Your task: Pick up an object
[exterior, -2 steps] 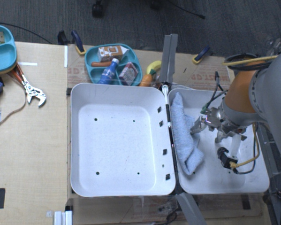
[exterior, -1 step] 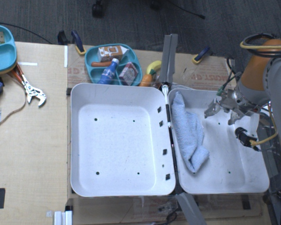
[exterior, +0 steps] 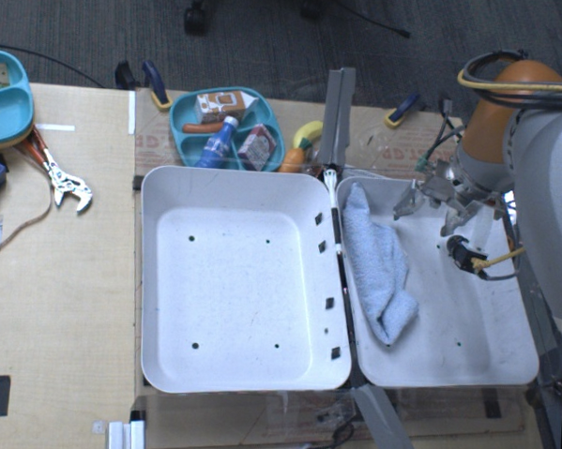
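Observation:
A crumpled light-blue cloth (exterior: 377, 261) lies along the left side of the right bin (exterior: 462, 355), running from its back corner towards the middle. My gripper (exterior: 428, 210) hangs over the back of that bin, to the right of the cloth's upper end and apart from it. Its two fingers are spread open with nothing between them. A black cable connector (exterior: 460, 252) dangles just below the wrist.
The left bin (exterior: 161, 353) sits beside the right one, with a metal divider post (exterior: 337, 119) rising between them at the back. Behind the bins is a teal tray (exterior: 182, 139) of small items. A wrench (exterior: 65, 187) lies on the bench at left.

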### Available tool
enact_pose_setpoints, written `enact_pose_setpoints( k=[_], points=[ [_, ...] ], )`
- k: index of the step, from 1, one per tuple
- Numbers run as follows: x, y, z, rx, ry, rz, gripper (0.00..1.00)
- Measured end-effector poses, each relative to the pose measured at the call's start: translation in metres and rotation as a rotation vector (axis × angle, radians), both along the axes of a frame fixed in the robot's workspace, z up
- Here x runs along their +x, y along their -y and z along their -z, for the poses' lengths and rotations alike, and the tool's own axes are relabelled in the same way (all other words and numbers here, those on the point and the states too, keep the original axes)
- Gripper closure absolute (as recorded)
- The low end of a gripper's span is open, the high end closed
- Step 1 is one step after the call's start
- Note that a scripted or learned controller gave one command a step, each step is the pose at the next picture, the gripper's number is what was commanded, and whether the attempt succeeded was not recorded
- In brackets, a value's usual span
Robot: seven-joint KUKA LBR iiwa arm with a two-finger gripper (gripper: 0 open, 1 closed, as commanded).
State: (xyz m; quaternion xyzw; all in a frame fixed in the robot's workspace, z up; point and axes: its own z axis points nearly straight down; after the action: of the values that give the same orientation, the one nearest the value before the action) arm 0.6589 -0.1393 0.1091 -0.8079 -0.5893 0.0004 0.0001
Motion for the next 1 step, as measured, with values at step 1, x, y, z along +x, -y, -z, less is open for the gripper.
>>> enact_pose_setpoints(
  k=[1],
  points=[
    [-0.0277, 0.0569, -0.0522, -0.002, 0.001, -0.150, 0.00]
  ],
)
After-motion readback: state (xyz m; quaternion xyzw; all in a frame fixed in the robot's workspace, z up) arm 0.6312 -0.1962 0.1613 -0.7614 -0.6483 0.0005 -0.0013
